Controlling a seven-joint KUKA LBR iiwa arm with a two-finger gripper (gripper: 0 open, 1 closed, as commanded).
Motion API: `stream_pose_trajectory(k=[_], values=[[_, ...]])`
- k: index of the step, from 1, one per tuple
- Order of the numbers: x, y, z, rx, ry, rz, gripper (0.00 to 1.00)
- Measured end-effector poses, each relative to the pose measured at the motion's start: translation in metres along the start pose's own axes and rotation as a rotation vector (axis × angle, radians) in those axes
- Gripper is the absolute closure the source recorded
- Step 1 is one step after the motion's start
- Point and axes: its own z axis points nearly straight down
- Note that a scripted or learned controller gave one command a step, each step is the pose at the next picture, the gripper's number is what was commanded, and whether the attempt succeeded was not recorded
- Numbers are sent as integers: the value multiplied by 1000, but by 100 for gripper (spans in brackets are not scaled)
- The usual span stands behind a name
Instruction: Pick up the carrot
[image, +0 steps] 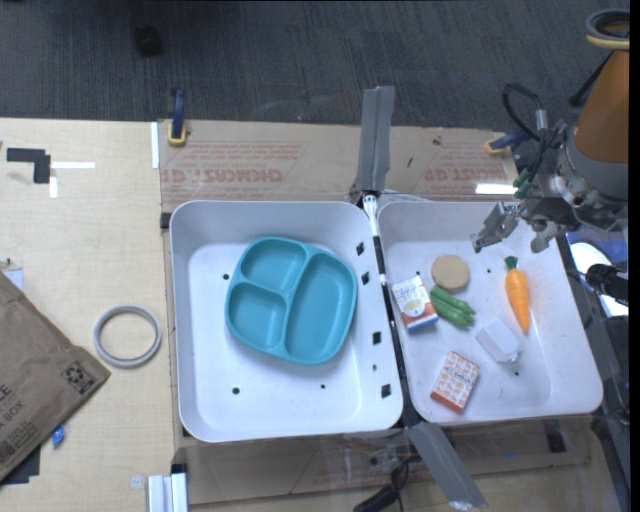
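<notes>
Carrot (517, 296) lies below open, empty hand (516, 229); descending off-centre could roll it toward clear packet (497, 343).

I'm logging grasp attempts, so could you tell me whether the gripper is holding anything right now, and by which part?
Nothing is held. The gripper hangs open above the right bin, and the carrot lies below it untouched.

The cardboard sheet (260, 160) along the worktop's far edge bears red print, upside down, too blurred to read surely. The brown box (40, 380) at the left edge shows "BOX".
</notes>
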Motion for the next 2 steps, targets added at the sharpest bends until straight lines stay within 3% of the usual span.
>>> stream_pose_trajectory(k=[1, 2], values=[[-51, 1, 66, -1, 1, -89, 0], [-87, 11, 171, -5, 0, -222, 0]])
